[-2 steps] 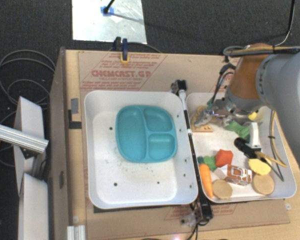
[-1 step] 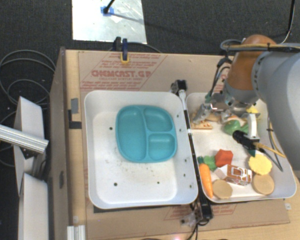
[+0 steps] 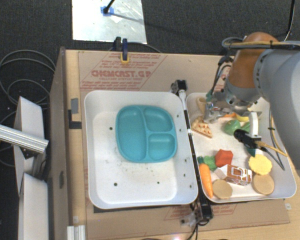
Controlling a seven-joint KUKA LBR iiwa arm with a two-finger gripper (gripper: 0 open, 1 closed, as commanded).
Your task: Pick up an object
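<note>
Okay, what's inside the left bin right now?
The left bin holds one thing: a teal divided plate with three compartments, lying flat near the middle. Its compartments look bare. Small dark specks dot the bin floor around it. Whatever is under the plate is covered.

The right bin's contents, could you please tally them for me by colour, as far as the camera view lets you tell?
Orange or red: 2, the carrot and the red block
Green: 2, one piece by the carrot, one near the gripper
Yellow: 1, the round piece
Tan: 3, two discs and the waffle wedge
Total: 8, others partly hidden
</note>
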